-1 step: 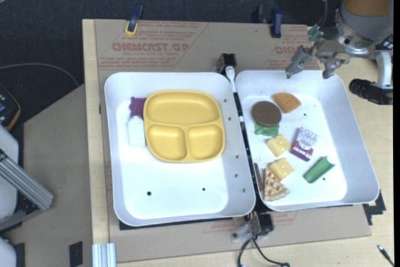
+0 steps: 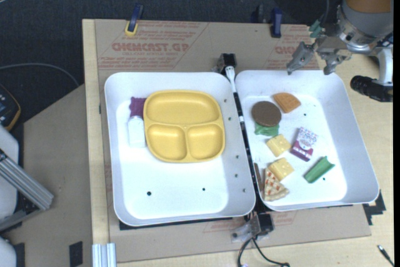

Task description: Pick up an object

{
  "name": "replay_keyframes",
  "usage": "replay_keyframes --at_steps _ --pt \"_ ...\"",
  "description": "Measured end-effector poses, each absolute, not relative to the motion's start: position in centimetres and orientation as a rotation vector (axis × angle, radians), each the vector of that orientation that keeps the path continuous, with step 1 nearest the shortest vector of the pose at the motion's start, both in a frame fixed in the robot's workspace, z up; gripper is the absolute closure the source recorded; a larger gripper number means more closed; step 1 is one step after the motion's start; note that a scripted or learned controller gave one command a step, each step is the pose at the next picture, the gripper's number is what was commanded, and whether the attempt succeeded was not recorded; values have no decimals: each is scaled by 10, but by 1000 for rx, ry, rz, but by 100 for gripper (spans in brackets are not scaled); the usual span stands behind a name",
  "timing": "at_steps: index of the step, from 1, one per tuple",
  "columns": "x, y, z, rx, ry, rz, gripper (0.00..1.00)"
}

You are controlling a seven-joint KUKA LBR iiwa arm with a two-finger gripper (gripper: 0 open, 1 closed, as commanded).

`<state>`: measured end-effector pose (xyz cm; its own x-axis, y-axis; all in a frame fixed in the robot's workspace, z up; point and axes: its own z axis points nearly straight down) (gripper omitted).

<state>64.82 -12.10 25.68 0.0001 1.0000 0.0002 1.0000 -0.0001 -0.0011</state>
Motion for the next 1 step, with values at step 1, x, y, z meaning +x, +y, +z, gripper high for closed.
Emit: replay_keyframes --at_steps 1 --pt "643 -124 195 -2218 -2216 7 0"
